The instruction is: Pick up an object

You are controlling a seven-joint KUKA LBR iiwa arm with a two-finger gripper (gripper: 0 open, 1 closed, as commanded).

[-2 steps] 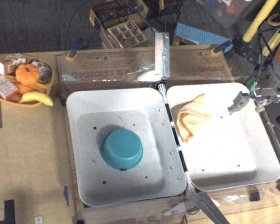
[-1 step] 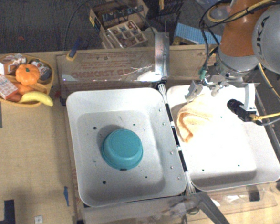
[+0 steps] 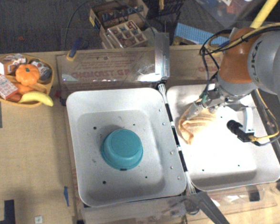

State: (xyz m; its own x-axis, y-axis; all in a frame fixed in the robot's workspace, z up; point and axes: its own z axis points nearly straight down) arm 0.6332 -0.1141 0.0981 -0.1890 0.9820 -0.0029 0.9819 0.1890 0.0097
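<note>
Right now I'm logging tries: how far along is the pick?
Done: the arm has reached into the right bin, with the end effector down at the tan cloth. In hand: nothing visibly; the cloth lies on the bin floor. Left: grip and lift. The teal bowl sits in the left bin.

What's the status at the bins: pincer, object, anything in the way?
Pincer down in right bin, at tan cloth-like item. Grasp unconfirmed. Teal bowl upside down in left bin. Nothing blocking.

2 white bins [image 3: 77, 108], 1 teal bowl [image 3: 122, 149], 1 tan cloth [image 3: 194, 125], 1 fruit basket [image 3: 18, 84].
</note>
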